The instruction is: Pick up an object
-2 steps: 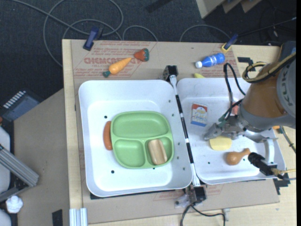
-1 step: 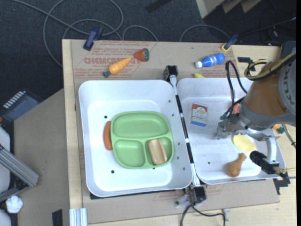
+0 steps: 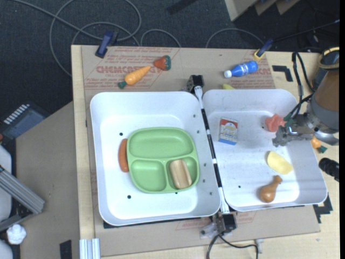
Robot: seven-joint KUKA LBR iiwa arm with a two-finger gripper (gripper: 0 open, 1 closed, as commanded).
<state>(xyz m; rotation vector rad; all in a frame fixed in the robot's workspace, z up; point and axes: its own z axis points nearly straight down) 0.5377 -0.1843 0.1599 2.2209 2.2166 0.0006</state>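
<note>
Cardboard [image 3: 135,63] under the bins seemingly reads "CHEMCRAFT" in red.

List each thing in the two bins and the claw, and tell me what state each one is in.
Green tray: flat in left bin.
Bread roll: in tray's lower right compartment.
Sausage: in left bin, beside tray.
Carton: flat in right bin.
Yellow piece: loose, right bin.
Drumstick: loose, right bin.
Claw: low by pink piece.
</note>
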